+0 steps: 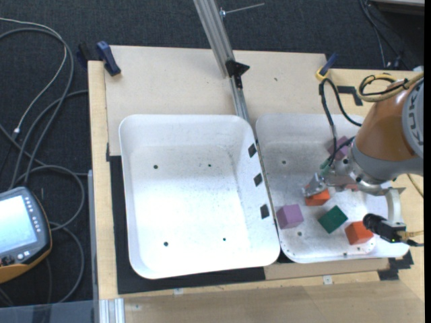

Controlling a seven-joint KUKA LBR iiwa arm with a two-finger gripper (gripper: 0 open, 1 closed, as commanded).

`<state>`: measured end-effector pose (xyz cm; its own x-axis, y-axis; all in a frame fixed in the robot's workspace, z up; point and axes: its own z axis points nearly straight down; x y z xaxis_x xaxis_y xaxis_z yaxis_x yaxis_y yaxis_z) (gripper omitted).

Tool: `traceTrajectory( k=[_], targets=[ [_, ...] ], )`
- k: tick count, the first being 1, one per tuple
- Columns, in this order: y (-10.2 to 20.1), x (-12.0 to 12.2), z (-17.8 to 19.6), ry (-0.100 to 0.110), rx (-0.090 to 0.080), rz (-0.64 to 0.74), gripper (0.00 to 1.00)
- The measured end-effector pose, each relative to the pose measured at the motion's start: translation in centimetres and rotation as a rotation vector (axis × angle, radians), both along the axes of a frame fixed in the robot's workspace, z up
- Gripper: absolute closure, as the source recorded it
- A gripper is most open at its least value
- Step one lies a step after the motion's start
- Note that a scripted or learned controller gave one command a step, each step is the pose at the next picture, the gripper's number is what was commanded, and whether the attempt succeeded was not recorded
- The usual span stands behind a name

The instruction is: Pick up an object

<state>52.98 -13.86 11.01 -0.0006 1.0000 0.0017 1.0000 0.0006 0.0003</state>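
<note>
In the right bin [296, 136] lie several small blocks. My gripper [315, 184] reaches in from the right and hangs low over the bin's middle. A small orange block [318, 196] sits right at the gripper's tip, touching or just under it. A purple cube [290, 215] lies to the front left of it. A green cube [333, 219] rests just in front, and another orange cube [358, 233] sits near the bin's front right corner. A pinkish piece [343, 146] peeks out behind the arm's wrist.
The left bin [135, 136] stands beside the right one, their rims meeting at a divider with black clips [258, 179]. A slanted metal rail [215, 32] runs from the top down to the bins. Cables [328, 106] loop off the arm near the right bin's back.
</note>
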Motion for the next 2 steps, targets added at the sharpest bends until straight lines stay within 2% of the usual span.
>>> traceTrajectory(
  k=[1, 2],
  targets=[
    [7.7, 4.9, 9.4, -0.011, 0.000, 0.009, 1.00],
    [16.1, -1.2, 11.9, 0.004, 0.004, 0.009, 1.00]
  ],
)
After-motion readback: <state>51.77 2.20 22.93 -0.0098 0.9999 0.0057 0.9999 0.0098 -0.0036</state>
